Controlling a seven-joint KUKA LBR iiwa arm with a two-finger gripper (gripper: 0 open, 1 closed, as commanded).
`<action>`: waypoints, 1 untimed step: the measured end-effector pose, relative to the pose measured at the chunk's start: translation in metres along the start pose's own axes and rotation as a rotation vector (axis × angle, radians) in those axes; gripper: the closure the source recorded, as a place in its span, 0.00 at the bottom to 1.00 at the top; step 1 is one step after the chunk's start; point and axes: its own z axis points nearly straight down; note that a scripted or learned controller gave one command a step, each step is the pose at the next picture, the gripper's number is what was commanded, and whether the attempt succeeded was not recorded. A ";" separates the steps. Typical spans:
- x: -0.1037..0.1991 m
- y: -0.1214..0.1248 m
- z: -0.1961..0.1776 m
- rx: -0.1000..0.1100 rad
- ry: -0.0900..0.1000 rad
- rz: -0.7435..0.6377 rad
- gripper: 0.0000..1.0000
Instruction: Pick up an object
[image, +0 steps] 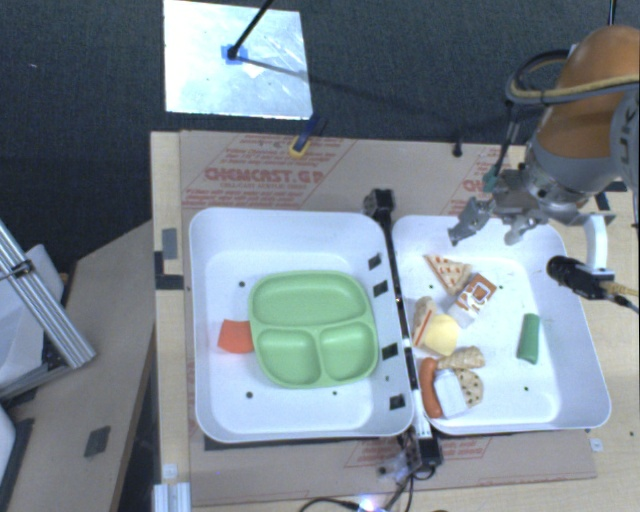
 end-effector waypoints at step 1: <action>0.000 0.002 -0.007 -0.012 -0.001 -0.002 0.00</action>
